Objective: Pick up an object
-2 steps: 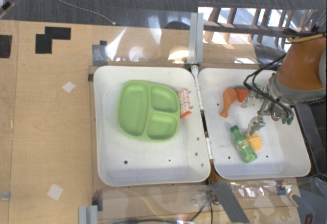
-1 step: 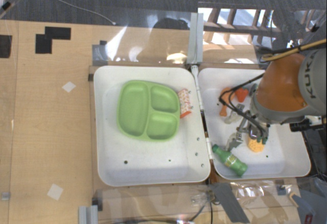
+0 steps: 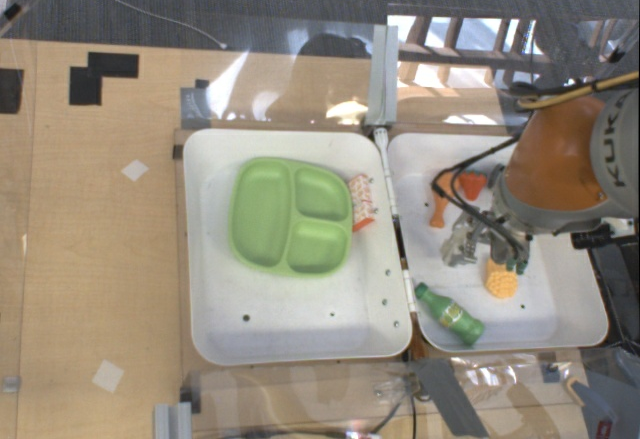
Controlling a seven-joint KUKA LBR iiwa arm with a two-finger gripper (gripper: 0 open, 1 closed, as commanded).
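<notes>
gripper [image 3: 484, 249] low in right bin [image 3: 570, 327], beside yellow corn [image 3: 501, 280] (finger spread cannot be told); green bottle [image 3: 451, 314] near front wall.

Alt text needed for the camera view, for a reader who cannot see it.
A grey arm with an orange band reaches from the right, its pincer low over the right bin, beside a yellow corn cob, an orange piece and a green bottle. The left bin holds a green divided plate.
</notes>
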